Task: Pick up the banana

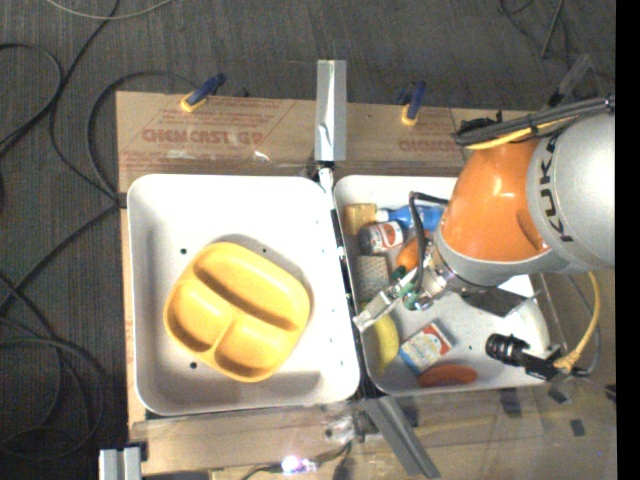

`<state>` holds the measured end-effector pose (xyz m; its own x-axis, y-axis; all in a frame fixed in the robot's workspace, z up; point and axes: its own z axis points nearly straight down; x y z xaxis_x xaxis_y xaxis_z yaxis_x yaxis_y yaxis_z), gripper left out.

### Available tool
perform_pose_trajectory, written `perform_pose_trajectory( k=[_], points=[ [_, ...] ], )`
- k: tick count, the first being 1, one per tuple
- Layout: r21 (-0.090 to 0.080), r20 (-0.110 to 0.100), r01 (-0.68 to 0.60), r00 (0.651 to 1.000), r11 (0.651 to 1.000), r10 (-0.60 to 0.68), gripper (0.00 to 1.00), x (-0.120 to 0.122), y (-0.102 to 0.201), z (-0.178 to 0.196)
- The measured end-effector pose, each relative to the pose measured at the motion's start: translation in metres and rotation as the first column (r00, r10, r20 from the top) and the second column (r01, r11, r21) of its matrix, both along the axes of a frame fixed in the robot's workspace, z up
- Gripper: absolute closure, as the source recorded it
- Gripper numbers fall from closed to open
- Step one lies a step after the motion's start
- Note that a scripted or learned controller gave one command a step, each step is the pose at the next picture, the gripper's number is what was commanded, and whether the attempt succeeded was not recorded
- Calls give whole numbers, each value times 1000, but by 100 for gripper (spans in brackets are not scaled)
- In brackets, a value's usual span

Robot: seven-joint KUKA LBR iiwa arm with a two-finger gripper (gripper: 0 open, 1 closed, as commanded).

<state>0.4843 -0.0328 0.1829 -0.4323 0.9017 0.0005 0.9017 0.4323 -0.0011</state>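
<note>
Arm [500, 208] enters from the right of the frame and hangs over the right bin [466, 330], its orange band covering most of that bin's upper half. Tool [392, 300] sits low over the left-centre of the right bin, pointing toward the lower left; whether it is apart or together cannot be told from this angle, and nothing is seen clamped in it. Banana [384, 344] lies in the lower left part of the right bin, just below the tool tip and close to the bin's left wall. Small printed carton [425, 348] lies just right of the banana; a flat red item [448, 375] lies below the carton. A red-labelled can [380, 236] lies in the bin's upper left, a blue item [418, 215] beside it. Left bin [160, 218] holds a yellow divided plate [238, 310]. Both bins rest on a brown surface [150, 153].
</note>
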Motion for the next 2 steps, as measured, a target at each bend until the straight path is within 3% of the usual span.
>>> perform_pose_trajectory(
  k=[1, 2],
  points=[
    [0, -2, 90, 996, 996, -90, 0, -1, -38, 0],
    [-1, -2, -175, 985, 985, 175, 0, -1, -76, -19]
  ],
)
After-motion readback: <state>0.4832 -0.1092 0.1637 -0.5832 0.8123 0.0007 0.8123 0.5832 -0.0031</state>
